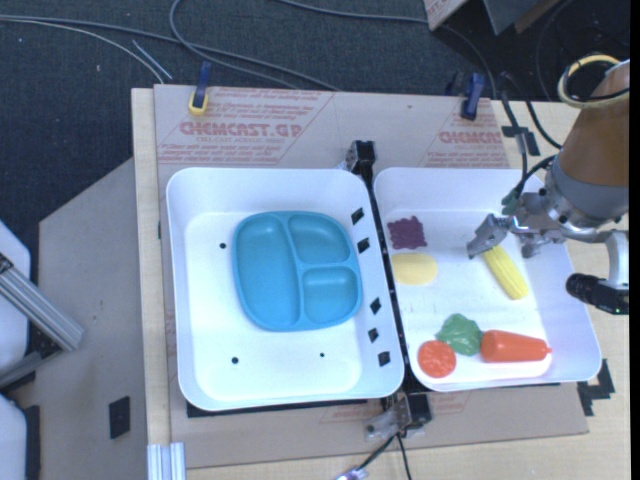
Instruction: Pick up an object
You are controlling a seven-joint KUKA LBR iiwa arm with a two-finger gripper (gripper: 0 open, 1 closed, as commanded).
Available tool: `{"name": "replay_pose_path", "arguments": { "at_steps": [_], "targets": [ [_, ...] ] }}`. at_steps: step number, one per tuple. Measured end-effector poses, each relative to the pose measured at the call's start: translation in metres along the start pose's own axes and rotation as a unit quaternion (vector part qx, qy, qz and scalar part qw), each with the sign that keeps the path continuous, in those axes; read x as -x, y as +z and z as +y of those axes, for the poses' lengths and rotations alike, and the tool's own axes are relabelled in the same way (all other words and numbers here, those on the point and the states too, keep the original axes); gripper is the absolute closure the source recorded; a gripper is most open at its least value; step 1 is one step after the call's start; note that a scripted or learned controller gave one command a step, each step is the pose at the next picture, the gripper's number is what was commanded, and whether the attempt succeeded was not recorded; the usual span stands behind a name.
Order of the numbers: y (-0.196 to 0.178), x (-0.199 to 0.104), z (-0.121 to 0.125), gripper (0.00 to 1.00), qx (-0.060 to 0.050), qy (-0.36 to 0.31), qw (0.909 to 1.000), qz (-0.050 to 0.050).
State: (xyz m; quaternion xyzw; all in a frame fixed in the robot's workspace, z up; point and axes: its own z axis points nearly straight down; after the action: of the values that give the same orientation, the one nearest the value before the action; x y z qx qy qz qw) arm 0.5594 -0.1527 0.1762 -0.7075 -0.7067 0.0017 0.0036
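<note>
In the right bin (560, 363) lie several toy foods: a yellow corn cob (509, 274), a purple piece (407, 233), a pale yellow lump (413, 268), a green broccoli-like piece (460, 332), a red tomato (436, 359) and an orange carrot (515, 347). My gripper (507, 240) hangs over the upper end of the corn cob, open, with one finger on each side of the cob's tip. Nothing is lifted; the cob rests slanted on the bin floor.
The left bin (200, 348) holds a blue divided plate (297, 268). A black divider (375, 268) with clips runs between the bins. The grey and orange arm (595, 158) comes in from the right. Cables and cardboard lie behind the bench.
</note>
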Motion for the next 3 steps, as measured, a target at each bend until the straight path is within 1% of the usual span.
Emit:
{"name": "replay_pose_path", "arguments": {
  "at_steps": [1, 2, 3],
  "targets": [
    [0.045, -0.008, -0.001, 0.00, 0.001, -0.001, 1.0000, 0.000],
    [0.094, -0.008, -0.002, 0.00, 0.001, -0.001, 1.0000, 0.000],
    [0.080, -0.008, 0.000, 1.00, 0.004, 0.000, 1.0000, -0.001]
  ]
}}
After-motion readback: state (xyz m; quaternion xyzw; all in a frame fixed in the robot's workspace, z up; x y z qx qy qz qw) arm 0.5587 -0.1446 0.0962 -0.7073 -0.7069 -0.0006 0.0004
